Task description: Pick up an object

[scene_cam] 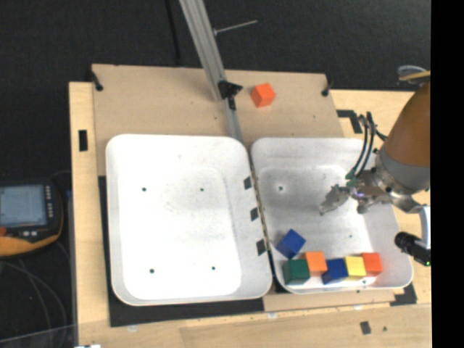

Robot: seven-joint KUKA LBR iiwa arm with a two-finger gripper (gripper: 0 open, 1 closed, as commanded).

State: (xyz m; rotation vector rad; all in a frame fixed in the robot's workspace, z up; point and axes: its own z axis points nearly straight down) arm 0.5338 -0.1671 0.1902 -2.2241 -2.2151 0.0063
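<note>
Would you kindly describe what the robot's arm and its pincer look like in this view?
The arm shows a rounded orange section above a grey wrist ring. Thin dark and green cables loop down its side toward the wrist. The pincer is small, grey and metallic, too blurred for finer detail. A white and black fitting juts out below the wrist.

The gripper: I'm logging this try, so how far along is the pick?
Done: the gripper has reached in above the right bin. In hand: nothing visible between its fingers. Left: lowering onto a block; the blue block and the row along the near wall lie untouched.
</note>
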